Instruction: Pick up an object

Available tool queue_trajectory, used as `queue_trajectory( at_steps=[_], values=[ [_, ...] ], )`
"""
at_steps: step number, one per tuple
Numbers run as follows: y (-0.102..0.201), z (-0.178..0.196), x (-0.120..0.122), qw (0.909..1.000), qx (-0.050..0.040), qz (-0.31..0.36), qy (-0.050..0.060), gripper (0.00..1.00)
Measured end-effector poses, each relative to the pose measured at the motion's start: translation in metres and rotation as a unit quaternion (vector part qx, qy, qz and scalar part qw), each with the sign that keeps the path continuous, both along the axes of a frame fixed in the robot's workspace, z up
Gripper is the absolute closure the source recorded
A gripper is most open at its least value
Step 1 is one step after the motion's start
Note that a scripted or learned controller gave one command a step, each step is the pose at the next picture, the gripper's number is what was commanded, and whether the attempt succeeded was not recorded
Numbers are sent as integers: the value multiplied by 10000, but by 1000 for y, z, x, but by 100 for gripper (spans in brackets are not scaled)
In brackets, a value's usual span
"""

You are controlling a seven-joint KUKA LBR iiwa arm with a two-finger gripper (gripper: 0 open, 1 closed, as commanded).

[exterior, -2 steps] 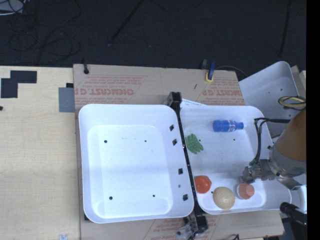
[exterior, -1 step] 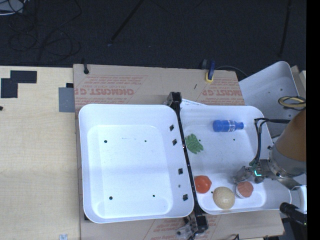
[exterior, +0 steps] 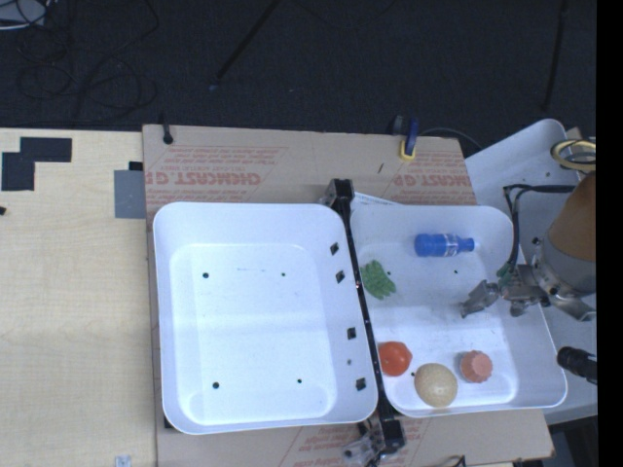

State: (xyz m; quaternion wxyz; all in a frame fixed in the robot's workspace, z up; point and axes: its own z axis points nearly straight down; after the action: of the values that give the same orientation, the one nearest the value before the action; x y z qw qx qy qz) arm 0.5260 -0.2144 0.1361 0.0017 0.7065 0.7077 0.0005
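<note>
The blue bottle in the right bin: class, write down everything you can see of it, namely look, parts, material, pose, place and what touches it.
The blue bottle is small, with a blue body and a pale cap at its right end; it looks like plastic. It lies on its side, lengthwise across the picture, on the floor of the right bin near the far wall. Nothing but the bin touches it: the green toy lies apart to its lower left, and the gripper sits below it, clear of it.

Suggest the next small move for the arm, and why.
Probably shift the gripper toward the small pink round object and lower it. It sits over bare floor of the right white bin, holding nothing, and that object lies closest, just nearer the camera.
</note>
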Motion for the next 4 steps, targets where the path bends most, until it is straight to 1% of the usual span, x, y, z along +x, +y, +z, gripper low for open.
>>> queue_trajectory(
  at_steps=[1,2,3,4],
  values=[
    [1,-2,-3,10000,13,-11,29,0],
    [2,-2,-27,10000,18,-11,39,0],
    [10,20,-52,10000,18,-25,30,0],
    [10,19,-51,10000,17,-29,30,0]
  ],
)
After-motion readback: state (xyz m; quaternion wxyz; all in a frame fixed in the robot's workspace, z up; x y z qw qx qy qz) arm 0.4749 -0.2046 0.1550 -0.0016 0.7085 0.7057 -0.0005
